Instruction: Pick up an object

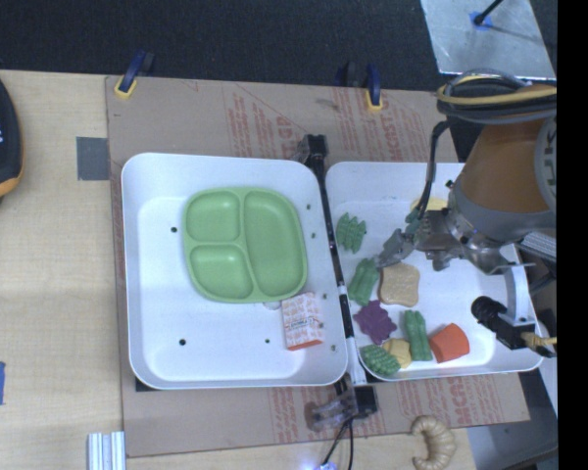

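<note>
Jaws, whose state I cannot tell, hang over the right bin point(372, 176); best to drop squarely onto the toast slice point(400, 284), clear of neighbouring toys.

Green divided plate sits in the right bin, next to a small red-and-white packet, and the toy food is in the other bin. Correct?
Not quite. The camera view shows the green divided plate in the left bin, not the right one. The small red-and-white packet does lie beside it, at its lower right corner, and the toy food is in the right bin.
</note>
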Controlling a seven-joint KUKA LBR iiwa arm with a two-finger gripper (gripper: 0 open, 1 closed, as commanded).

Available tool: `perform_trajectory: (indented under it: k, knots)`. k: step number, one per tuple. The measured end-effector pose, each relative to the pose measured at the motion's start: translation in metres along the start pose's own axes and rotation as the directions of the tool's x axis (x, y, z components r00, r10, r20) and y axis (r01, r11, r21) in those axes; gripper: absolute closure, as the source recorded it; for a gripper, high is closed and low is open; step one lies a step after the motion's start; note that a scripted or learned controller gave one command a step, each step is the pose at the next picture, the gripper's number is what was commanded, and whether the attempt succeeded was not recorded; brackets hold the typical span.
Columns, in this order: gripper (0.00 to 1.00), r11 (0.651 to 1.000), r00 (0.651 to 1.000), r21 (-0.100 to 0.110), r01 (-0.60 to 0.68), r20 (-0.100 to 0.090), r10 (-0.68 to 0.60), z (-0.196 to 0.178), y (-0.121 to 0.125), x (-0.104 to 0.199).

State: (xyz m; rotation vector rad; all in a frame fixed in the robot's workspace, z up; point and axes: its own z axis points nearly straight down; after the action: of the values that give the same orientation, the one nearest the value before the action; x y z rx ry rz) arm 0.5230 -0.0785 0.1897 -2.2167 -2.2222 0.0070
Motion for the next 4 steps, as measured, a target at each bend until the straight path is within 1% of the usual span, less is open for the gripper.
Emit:
perform_trajectory:
  k: [1, 2, 3, 4]
  knots:
    - [0.00, 1.000, 1.000, 0.001, -0.003, 0.001, 0.003, 0.091, 0.030, -0.077]
    - [0.00, 1.000, 1.000, -0.013, 0.005, 0.003, -0.005, 0.063, 0.117, -0.112]
    - [0.00, 1.000, 1.000, -0.004, 0.000, 0.001, 0.000, 0.099, 0.120, -0.134]
    - [0.00, 1.000, 1.000, -0.005, 0.004, 0.000, -0.004, 0.097, 0.134, -0.133]
